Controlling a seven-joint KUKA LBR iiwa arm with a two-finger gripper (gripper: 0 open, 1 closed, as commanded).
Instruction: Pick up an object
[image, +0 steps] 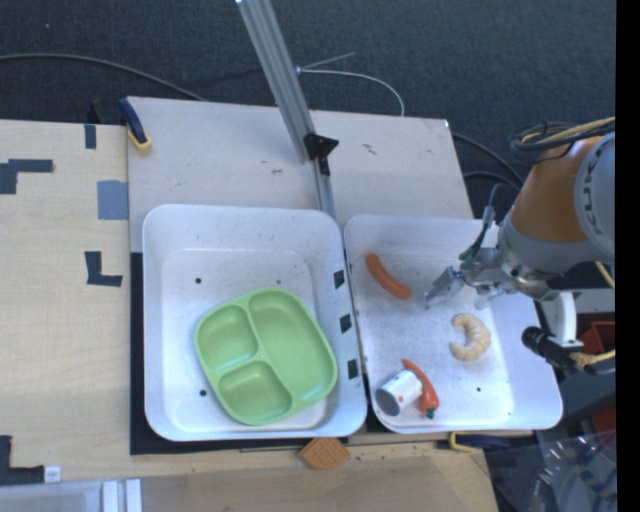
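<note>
I am driving the arm (560, 200) from far away, and my job is to pick up one thing. My end effector (440, 290) hangs low inside the right bin (520, 405), near the middle of it. I cannot tell if its tips are spread or pressed together, because they look like one small grey point from up here. I see nothing caught in it.

The orange sausage toy (387, 277) lies just to the left of the end effector, a little farther up the bin, not touching it. I think this is the best thing to go for, since it is so near. The tan croissant toy (470, 336) lies just below the end effector and a bit to the right. The little white cup (398, 392) and the small carrot toy (424, 385) sit well below it, near the front wall, touching each other. The green plate (265, 355) is far to the left, in the other bin (160, 300).

To do this step well, I would slide left until the tips sit over the middle of the sausage. It lies at a slant, so I would turn the wrist to pinch across its thin side, not along its length. I would come down slowly, because a round toy may roll away. Then I would close, lift a little, and check that it came up.
</note>
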